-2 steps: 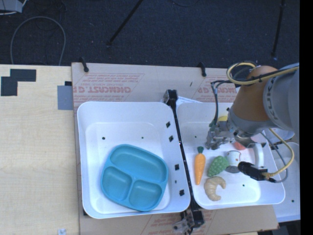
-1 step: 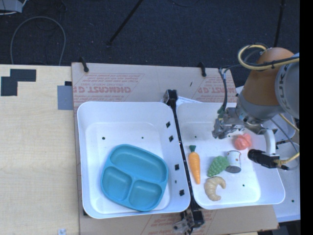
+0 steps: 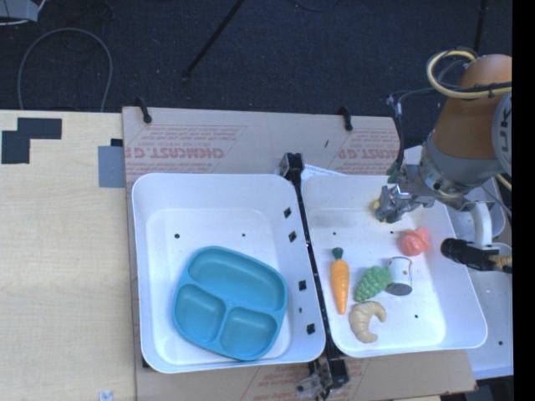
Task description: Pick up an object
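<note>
Pink toy (image 3: 414, 241) lies just beside the gripper (image 3: 389, 206), whose grasp I cannot tell; descend squarely over it.

Dark carpet floor (image 3: 251, 48) with cables; light wooden bench (image 3: 58, 266).

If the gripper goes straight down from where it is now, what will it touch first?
Probably the bare white floor of the right bin. The gripper hangs over its upper part, and the pink toy lies beside that line, though depth is unclear.
</note>
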Robot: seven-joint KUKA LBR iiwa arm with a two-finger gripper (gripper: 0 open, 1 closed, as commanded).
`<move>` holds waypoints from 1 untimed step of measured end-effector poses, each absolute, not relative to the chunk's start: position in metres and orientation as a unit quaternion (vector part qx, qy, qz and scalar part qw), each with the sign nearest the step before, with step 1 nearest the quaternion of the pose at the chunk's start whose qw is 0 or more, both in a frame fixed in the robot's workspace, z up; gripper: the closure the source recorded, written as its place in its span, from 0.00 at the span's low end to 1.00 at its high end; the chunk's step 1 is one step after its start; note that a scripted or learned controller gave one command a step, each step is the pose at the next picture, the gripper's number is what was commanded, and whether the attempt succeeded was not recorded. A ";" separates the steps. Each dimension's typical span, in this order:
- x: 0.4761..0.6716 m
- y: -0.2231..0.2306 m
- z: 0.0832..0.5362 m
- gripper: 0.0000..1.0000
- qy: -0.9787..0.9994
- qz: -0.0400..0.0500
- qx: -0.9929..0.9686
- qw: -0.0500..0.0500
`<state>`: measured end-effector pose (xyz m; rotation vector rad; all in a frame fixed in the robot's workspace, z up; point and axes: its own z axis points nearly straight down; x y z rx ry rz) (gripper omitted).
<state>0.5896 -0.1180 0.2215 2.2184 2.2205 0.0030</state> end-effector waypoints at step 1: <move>0.590 -0.119 0.230 1.00 0.707 0.000 0.707 0.000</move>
